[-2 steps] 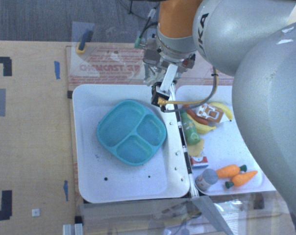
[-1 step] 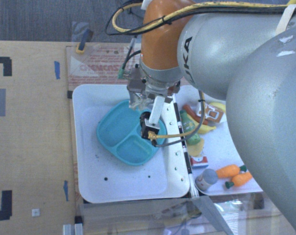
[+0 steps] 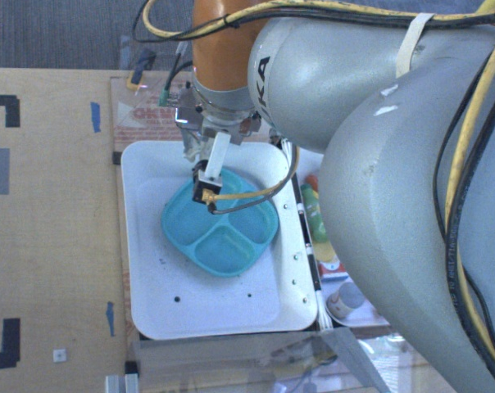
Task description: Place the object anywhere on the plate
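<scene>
White bin [image 3: 149, 301], blue plate [image 3: 227, 248] inside — gripper [image 3: 197, 147] above its upper-left edge

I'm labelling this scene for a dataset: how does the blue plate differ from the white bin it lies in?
The plate is blue, while the bin is white. The plate is ridged into compartments, whereas the bin has one flat floor. The plate is the smaller of the two and lies skewed inside the bin. Both are shallow, with rounded corners.
</scene>
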`<state>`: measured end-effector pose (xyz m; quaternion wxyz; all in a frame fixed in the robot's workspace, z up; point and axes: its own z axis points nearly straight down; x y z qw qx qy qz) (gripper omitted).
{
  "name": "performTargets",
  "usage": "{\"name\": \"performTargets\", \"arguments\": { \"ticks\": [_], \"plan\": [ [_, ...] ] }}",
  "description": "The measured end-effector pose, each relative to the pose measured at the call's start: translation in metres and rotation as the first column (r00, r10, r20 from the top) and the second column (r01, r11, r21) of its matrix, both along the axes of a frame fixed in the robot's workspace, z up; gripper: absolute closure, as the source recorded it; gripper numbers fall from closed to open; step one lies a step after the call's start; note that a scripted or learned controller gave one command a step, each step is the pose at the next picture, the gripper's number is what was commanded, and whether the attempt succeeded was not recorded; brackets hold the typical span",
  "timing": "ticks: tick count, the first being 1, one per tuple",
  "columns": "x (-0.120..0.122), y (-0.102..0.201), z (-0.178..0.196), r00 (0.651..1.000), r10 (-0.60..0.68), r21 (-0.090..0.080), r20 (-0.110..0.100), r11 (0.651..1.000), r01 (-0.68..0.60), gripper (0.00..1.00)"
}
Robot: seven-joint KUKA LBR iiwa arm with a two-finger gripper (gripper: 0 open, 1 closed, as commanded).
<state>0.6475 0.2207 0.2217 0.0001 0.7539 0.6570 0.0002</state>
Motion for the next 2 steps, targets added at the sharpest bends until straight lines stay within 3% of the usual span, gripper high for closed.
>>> {"name": "performTargets", "arguments": {
  "ticks": [1, 2],
  "plan": [
    [0.018, 0.008, 0.005, 1.0, 0.008, 0.0, 0.001, 1.0, -0.008, 1.0],
    [-0.017, -0.011, 0.127, 0.997, 0.078, 0.0, 0.002, 0.997, -0.078, 1.0]
  ]
}}
